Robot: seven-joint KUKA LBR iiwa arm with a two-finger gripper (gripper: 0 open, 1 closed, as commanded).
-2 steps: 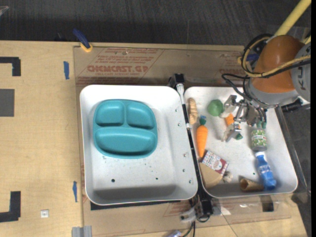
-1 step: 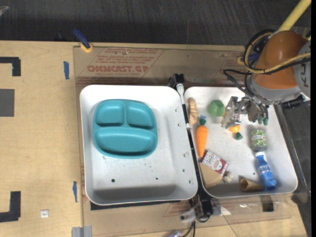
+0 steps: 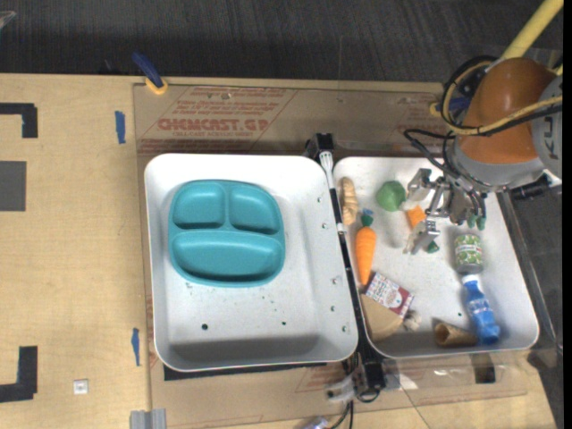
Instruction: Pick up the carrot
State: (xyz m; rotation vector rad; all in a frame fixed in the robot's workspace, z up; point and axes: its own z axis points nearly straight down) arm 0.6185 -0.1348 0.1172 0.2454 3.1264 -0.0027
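Two white bins sit side by side on the bench, and everything that matters is in the right bin (image 3: pixel 523 280). The carrot (image 3: pixel 365 252) lies near that bin's left wall, about nine o'clock from the bin's middle, lengthwise with its green top pointing to twelve. Just above it, at twelve o'clock, is a tan roll-shaped piece (image 3: pixel 348 199); at five o'clock from it lies a small printed packet (image 3: pixel 390 294).

The gripper (image 3: pixel 427 231) hangs over the upper middle of the bin, at roughly two to three o'clock from the carrot and well apart from it. A green ball (image 3: pixel 390 196) sits at its ten o'clock, and a small orange piece (image 3: pixel 416 215) is right beside the fingers (image 3: pixel 424 236); I cannot tell whether they are spread or closed, or whether they touch that piece. The carrot itself is plainly not in them.

To my eye this is the approach stage, nothing lifted yet. The next move calls for travel toward nine o'clock, the fingers straddling the carrot's narrow width, then a descent clear of the bin wall and the packet.

The left bin (image 3: pixel 179 329) holds a teal divided plate (image 3: pixel 227 231).
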